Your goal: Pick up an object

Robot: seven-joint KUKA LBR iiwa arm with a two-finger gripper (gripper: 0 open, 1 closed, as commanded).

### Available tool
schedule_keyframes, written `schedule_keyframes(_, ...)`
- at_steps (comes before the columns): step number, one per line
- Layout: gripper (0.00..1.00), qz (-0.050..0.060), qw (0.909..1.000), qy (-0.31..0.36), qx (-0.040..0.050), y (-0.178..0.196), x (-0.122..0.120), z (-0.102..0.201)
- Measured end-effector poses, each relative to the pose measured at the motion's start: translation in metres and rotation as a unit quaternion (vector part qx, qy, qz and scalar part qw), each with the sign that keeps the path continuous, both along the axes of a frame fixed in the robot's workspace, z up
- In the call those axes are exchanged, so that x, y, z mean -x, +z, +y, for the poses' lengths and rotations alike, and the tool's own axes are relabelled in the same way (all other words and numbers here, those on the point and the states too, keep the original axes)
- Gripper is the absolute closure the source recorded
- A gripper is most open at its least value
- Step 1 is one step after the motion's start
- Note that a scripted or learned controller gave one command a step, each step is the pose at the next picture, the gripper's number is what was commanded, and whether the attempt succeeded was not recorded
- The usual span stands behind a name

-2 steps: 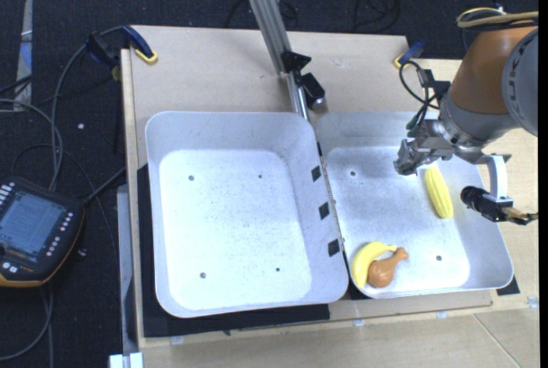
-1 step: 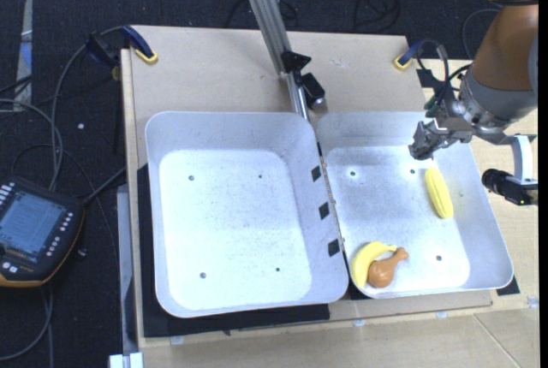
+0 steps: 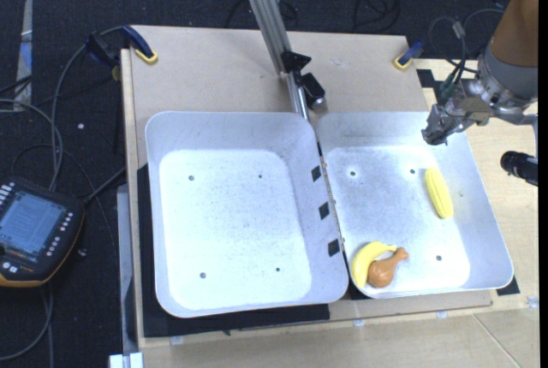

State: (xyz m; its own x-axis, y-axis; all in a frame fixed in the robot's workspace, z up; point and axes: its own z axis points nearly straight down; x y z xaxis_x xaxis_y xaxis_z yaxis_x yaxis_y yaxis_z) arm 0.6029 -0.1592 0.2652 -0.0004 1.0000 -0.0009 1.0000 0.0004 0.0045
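Down at the near edge of the right bin (image 3: pixel 479 212), at about six o'clock on its floor, a banana (image 3: pixel 366 255) curls against an orange drumstick toy (image 3: pixel 384 269), the two touching, both pressed close to the front rim and the wall by the left bin (image 3: pixel 231 212), so that's an awkward corner to reach into. Further up, around three o'clock, a yellow corn cob (image 3: pixel 439 192) lies on its own, lengthwise toward twelve, with bare floor on every side, and that looks the better pick to my eye. Beyond it, at roughly one o'clock over the far rim, hangs the gripper (image 3: pixel 435 133), dark and small here; I can't tell how its tip is set, and nothing shows in its grasp. To do this well it should come toward six o'clock, settle square over the cob's middle and close across its narrow width, not along it. Plenty of open floor around eleven o'clock; the right-hand rim sits just beside the cob, so mind that side, and the slanted metal post (image 3: pixel 272 15) at the far seam stays well apart
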Motion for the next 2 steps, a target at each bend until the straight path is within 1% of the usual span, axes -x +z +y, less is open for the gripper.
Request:
schedule_keyframes(1, 1.00, 0.002, 1.0000, 0.002, -0.0010, 0.005, 0.003, 0.057)
schedule_keyframes(2, 1.00, 0.002, 1.0000, 0.002, -0.0011, 0.005, 0.000, 0.116)
